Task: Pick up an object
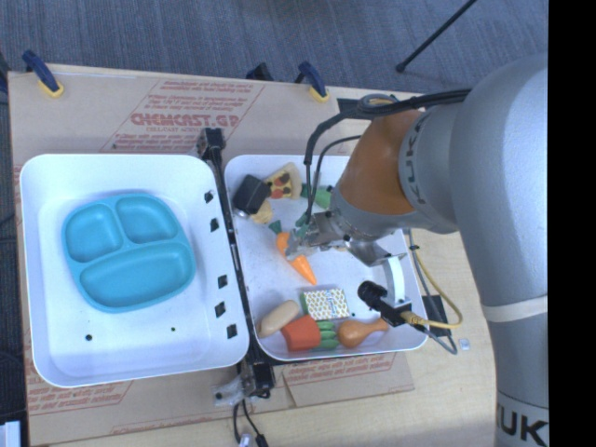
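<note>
While the two-finger gripper [300,240] hangs over the small orange plastic carrot [303,268] mid-bin, I cannot tell its finger state; approach step, descent due.

robot lab: clamped cardboard bench [200,110], white bins [37,250], kuka arm [484,156], grey carpet [140,17]

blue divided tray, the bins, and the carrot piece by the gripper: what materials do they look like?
Blue divided tray: likely moulded plastic, matte, with soft rounded compartment edges and uniform colour.
Bins: probably thin formed white plastic, slightly glossy, with rounded corners and a rolled rim.
Carrot piece: looks like toy plastic, smooth saturated orange; foam or rubber can't be ruled out.
</note>
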You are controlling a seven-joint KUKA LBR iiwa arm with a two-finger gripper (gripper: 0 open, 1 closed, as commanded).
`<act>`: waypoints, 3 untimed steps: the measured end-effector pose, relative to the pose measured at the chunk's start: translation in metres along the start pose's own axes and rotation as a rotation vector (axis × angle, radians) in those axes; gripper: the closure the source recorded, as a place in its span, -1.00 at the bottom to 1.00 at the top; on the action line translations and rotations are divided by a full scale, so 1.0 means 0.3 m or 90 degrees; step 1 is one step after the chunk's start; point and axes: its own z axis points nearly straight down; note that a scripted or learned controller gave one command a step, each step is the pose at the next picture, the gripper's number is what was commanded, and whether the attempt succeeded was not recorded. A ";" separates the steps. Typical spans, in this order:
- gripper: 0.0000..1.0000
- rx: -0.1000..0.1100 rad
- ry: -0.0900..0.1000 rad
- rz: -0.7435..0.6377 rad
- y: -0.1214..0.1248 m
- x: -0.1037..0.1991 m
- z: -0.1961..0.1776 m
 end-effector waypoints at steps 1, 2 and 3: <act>1.00 0.001 0.000 -0.003 0.002 -0.001 -0.033; -1.00 0.001 0.000 -0.003 0.002 0.000 -0.033; -1.00 0.013 0.014 -0.202 -0.087 -0.047 0.080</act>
